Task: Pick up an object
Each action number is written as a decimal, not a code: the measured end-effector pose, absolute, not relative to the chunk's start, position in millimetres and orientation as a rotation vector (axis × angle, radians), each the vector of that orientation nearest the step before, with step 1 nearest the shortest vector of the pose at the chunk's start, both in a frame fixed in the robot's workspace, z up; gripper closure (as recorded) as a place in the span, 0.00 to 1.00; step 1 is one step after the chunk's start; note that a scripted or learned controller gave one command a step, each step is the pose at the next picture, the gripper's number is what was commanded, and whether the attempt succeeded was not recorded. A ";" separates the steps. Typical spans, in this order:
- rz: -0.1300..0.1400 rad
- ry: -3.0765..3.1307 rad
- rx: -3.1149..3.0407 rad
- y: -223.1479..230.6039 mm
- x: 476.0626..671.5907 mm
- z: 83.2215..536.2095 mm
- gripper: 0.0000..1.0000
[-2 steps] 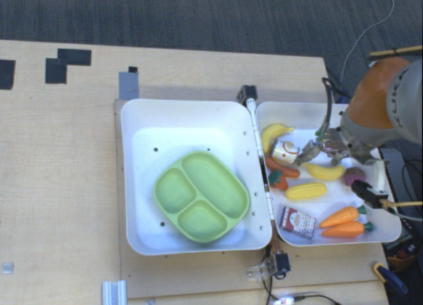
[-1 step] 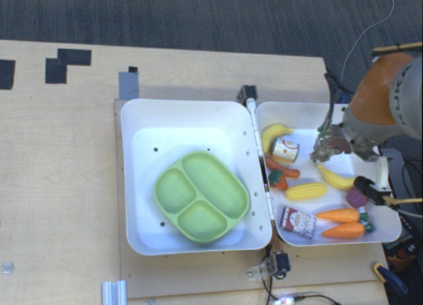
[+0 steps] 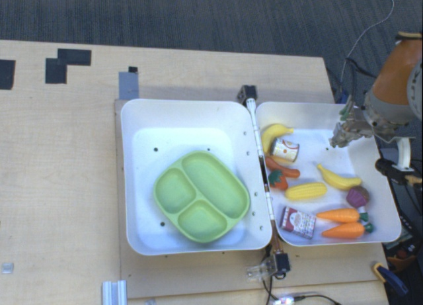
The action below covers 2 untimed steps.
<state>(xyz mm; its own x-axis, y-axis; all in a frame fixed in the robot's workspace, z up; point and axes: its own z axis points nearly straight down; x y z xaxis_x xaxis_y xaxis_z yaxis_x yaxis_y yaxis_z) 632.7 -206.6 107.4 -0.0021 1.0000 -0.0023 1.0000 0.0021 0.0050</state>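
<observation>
light: bright, even | shadows: soft, faint | focus: slightly soft | glare: none

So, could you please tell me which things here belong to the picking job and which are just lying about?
For the job:
gripper
bananas
corn cob
carrots
red packet
small can

Lying about:
green plate
left bin
black tape patches

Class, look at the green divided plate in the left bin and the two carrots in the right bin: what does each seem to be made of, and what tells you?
Green divided plate: probably moulded plastic, smooth with a soft sheen; one even colour, with rounded compartment walls. Two carrots: likely toy plastic, uniformly bright orange with neat green tops; too small to rule out rubber.
</observation>
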 end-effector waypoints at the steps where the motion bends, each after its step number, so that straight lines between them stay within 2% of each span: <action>1: 0.005 2.225 2.212 -205.2 670.2 99.9 1.00; 2: 0.006 2.226 2.213 -204.4 670.2 99.8 0.00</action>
